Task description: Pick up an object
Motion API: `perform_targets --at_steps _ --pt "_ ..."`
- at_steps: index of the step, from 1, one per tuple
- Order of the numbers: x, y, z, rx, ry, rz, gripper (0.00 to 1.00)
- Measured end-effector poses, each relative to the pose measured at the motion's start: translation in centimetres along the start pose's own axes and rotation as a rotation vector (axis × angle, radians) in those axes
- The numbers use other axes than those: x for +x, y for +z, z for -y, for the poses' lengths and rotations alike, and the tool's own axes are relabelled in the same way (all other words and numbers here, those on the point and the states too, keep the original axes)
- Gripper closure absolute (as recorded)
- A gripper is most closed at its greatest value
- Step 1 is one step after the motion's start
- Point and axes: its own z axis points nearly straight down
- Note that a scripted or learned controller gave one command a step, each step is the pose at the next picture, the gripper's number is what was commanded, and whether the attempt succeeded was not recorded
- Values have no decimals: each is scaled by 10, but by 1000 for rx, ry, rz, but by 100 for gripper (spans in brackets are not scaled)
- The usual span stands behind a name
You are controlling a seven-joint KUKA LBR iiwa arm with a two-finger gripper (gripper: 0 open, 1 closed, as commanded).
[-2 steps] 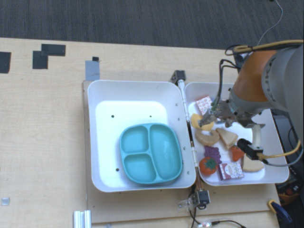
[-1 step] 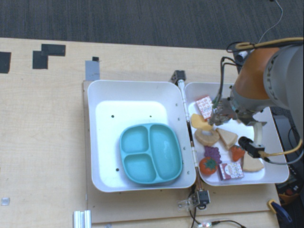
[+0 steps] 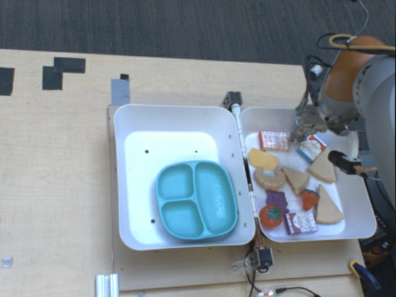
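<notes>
So the pick hasn't happened yet as far as this shot shows. The arm (image 3: 362, 82) reaches in from the right and its end effector (image 3: 304, 129) sits low over the back part of the right bin (image 3: 359, 228), hanging between the red-and-white carton (image 3: 274, 141) and the blue-and-white carton (image 3: 311, 148). It looks close to both, maybe touching the blue one, but nothing is visibly lifted or sitting between the tips, and honestly it's too small and dark to tell whether the end effector is spread or pressed together. Everything that could be grabbed looks to be lying flat in that right bin: the yellow piece (image 3: 263, 160), a couple of bread slices (image 3: 296, 179), a cheese-like wedge (image 3: 323, 167), a purple thing (image 3: 276, 199), a tomato (image 3: 271, 216), and another small red carton (image 3: 301, 223) near the front. The left bin (image 3: 133, 166) just has a teal divided plate (image 3: 197, 198) in it, well apart from the action. Best guess: it's at the approach or descent stage, probably going for one of the two cartons. Still left: closing on something and raising it clear of the bin.
</notes>
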Motion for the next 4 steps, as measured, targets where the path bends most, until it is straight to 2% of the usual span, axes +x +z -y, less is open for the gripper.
perform_targets --at_steps 1,2,3,4 --pt "1 0 0 0 -1 -1 0" --pt "21 -1 80 0 1 -1 0" --pt "21 -13 77 -8 0 1 100" --pt "21 -13 77 -7 0 1 0"
